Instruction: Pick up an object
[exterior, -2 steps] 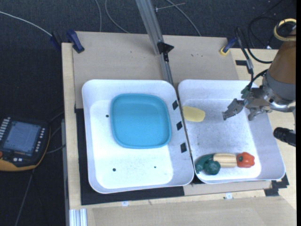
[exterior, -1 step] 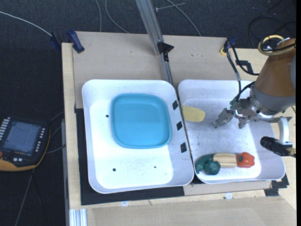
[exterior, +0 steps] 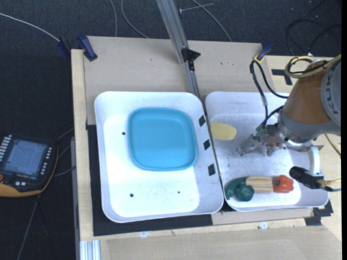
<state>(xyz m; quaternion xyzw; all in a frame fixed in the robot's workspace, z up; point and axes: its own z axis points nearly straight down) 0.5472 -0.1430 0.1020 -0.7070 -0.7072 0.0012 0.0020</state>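
- The gripper [exterior: 255,145] is hanging low over the right bin [exterior: 238,104], near its middle; its fingers are spreading apart with nothing between them.
- A pale yellow piece [exterior: 223,130] is lying just left of the gripper, close to the bin's left wall.
- A green toy [exterior: 239,190], a tan wooden block [exterior: 259,184] and a red tomato-like toy [exterior: 282,184] are sitting in a row along the near edge.
- A blue plate [exterior: 162,138] is resting in the left bin [exterior: 111,161].
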